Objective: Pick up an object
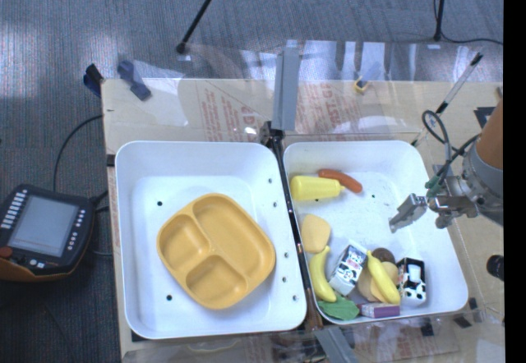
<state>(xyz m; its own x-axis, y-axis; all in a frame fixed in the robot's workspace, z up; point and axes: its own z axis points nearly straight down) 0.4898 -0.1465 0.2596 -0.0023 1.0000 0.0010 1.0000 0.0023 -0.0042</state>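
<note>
Plainly, nothing is picked yet: the gripper (411,211) hangs above the right side of the right bin (382,149), and whether its fingers are released or clenched I cannot tell, since they look small and blurred.

Any item in the right bin will do. Nearest the gripper is a heap in the front corner: a banana (320,273), a small white carton (348,265), a second banana (382,277) lying across a brown round thing (383,255), a black-and-white toy (412,282) and a green leaf shape (339,308). These look like toy food, likely light, stiff and smooth (so somewhat slippery). They lie touching and overlapping, which probably makes a clean hold awkward.

Easier, I judge, is the yellow bottle (314,187) near the back, lying on its side with a red sausage (341,180) touching its tip; a hold across its narrow middle seems best. A pale yellow lump (316,232) lies alone at the left wall.

In the left bin (131,168) sits a yellow divided plate (215,250), its compartments bare.
</note>
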